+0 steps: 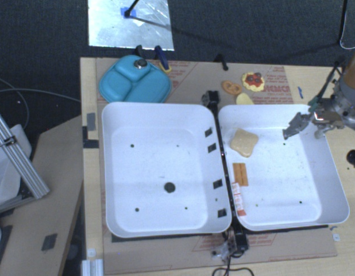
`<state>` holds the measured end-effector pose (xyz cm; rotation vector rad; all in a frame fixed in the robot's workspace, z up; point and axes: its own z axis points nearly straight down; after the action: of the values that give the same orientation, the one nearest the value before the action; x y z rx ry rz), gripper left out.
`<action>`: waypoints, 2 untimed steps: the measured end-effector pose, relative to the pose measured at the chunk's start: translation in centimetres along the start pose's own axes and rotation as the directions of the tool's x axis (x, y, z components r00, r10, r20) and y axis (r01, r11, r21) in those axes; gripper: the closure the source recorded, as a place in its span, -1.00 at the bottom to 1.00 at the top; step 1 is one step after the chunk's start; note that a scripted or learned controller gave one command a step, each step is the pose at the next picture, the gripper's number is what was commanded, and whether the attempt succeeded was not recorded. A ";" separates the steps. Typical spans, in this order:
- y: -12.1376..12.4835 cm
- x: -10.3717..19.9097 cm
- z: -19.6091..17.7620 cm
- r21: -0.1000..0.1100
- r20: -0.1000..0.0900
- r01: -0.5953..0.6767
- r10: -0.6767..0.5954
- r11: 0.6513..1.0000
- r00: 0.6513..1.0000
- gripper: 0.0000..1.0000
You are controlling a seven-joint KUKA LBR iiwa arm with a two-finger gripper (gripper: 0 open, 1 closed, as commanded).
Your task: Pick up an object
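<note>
My gripper (297, 125) hangs over the upper right part of the right bin (332, 194), reaching in from the right edge of the bench, and nothing sits between its fingers. From this slanted overhead angle I cannot tell whether it is spread or pressed together; it reads as a small grey shape at the end of my wrist. The nearest thing to pick is a pale, bread-like piece (244, 142) lying flat on the bin floor to my gripper's left and slightly lower, well apart from it. Further down from that piece lies a slim orange stick (239, 173), close to the divider between the bins, with a thin labelled strip (237, 202) below it against the same wall. In the left bin (114, 154), far across from my gripper, rests one small dark round thing (169, 187). I judge this to be the approach step, with no grasp begun. The next move calls for travelling left until I am above the pale piece, then lowering straight down with fingers wide enough to straddle it.
</note>
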<state>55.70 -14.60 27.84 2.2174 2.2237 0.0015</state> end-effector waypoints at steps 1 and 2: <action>-7.3 2.6 -0.3 0.003 -0.002 -0.002 0.002 1.000 1.000 -1.00; -6.9 8.5 -19.3 -0.021 0.000 0.008 -0.008 1.000 1.000 -1.00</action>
<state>48.79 -6.11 47.10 2.1976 2.2219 0.0248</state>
